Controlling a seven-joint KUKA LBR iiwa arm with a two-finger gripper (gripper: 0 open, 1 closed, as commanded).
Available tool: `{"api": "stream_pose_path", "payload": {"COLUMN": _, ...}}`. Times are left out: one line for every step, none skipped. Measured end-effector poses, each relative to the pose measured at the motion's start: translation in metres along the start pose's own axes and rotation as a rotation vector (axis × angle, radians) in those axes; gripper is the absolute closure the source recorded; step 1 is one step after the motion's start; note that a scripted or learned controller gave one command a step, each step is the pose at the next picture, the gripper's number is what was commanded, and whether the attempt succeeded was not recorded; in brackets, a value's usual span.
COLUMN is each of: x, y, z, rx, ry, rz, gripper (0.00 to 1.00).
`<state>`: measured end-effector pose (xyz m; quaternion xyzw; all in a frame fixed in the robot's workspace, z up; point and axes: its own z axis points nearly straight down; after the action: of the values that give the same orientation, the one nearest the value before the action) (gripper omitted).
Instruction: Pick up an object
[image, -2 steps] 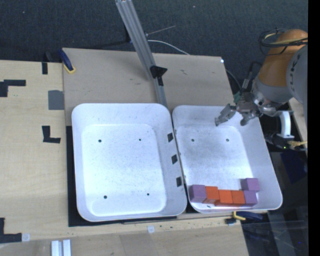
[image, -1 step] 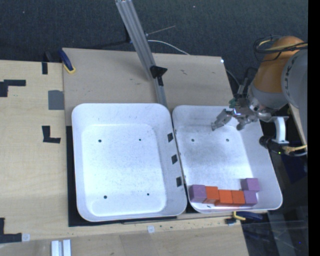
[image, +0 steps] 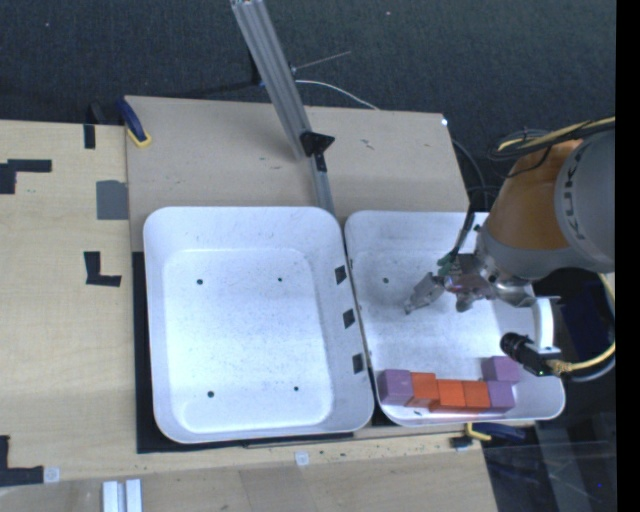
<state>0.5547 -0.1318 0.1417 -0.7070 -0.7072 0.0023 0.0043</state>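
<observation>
Blocks (image: 450, 390) purple and orange, bunched at right bin (image: 400, 250) near wall | gripper (image: 425, 297) above bin middle, well apart | jaws: cannot tell | step: approach | next: descend onto blocks

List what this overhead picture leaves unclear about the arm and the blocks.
- End effector: small and blurred in the camera view, so its grip state is unreadable.
- Blocks: purple and orange pieces packed together at the right bin's near wall; the exact count and seams between them are too small to tell.
- Arm: its base is cut off by the right side of the view.
</observation>
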Motion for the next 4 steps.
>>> {"api": "stream_pose_path", "payload": {"x": -0.002, "y": 0.003, "z": -0.001, "rx": -0.008, "ry": -0.002, "rz": 0.000, "gripper": 0.00}}
{"api": "stream_pose_path", "payload": {"x": 0.019, "y": 0.031, "z": -0.015, "rx": -0.010, "ry": -0.002, "rz": -0.004, "gripper": 0.00}}
{"api": "stream_pose_path", "payload": {"x": 0.027, "y": -0.011, "z": -0.051, "rx": -0.007, "ry": -0.001, "rz": 0.000, "gripper": 0.00}}
{"api": "stream_pose_path", "payload": {"x": 0.043, "y": 0.069, "z": -0.030, "rx": -0.011, "ry": -0.003, "rz": -0.005, "gripper": 0.00}}
